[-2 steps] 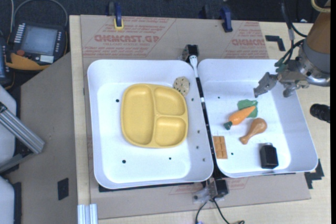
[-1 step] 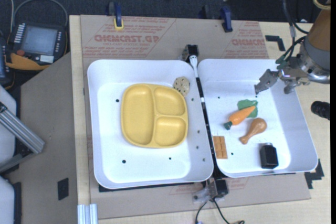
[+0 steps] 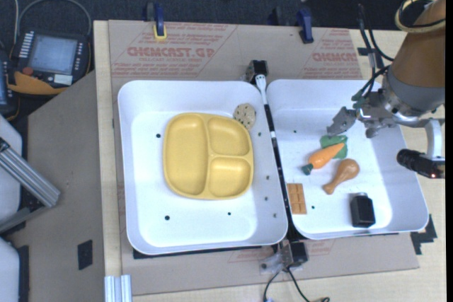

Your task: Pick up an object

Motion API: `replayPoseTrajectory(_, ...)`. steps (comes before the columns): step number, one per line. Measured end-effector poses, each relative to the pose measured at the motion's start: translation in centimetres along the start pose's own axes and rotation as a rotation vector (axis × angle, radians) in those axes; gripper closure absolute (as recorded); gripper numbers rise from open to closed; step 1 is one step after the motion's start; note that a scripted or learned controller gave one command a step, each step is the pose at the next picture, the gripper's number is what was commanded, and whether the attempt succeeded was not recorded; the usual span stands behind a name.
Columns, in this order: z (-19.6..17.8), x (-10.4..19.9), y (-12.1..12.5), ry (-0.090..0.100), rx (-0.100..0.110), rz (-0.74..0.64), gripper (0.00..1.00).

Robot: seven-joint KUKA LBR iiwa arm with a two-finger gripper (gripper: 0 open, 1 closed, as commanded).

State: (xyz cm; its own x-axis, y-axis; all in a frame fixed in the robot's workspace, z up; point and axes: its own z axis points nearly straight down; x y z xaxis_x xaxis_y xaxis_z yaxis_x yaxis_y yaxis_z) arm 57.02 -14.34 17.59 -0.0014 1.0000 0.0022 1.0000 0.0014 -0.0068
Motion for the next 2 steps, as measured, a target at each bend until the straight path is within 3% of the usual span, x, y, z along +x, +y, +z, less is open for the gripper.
replayPoseTrajectory(2, 9.3, 0.4, 0.4, -0.002, -0.004, 0.001, 0.0)
